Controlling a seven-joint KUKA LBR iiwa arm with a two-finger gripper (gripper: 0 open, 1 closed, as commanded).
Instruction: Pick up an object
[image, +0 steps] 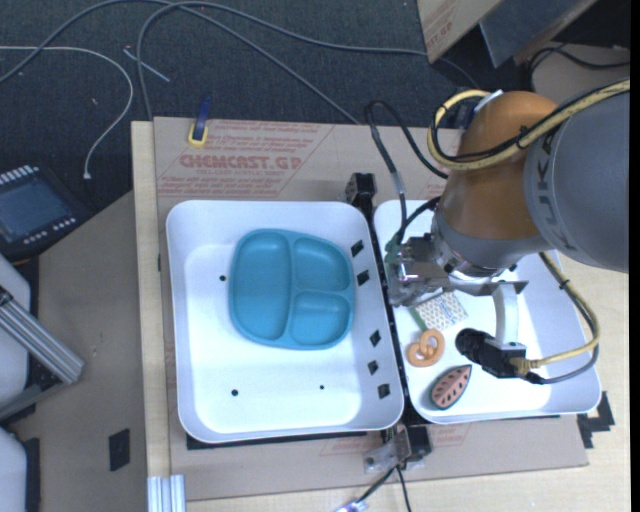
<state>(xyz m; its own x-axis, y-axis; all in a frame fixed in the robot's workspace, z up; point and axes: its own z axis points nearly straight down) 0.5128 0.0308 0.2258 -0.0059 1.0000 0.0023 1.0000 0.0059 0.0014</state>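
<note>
My gripper (408, 275) hangs low over the left side of the right bin (570, 385), under the grey and orange arm. Just below it lies a small flat piece with a green-and-white check pattern (441, 312). A little nearer the front sits an orange pretzel-shaped piece (425, 348). By the bin's front edge lies a brown and orange oval object (452, 386). I see nothing held in the gripper. The arm hides the back of the right bin.
The left bin (200, 340) holds a blue divided plate (291, 288) toward its back. A dividing wall with black clips (375, 340) separates the two bins. Cardboard (240, 155) lies behind the bins, with cables across the floor beyond.
</note>
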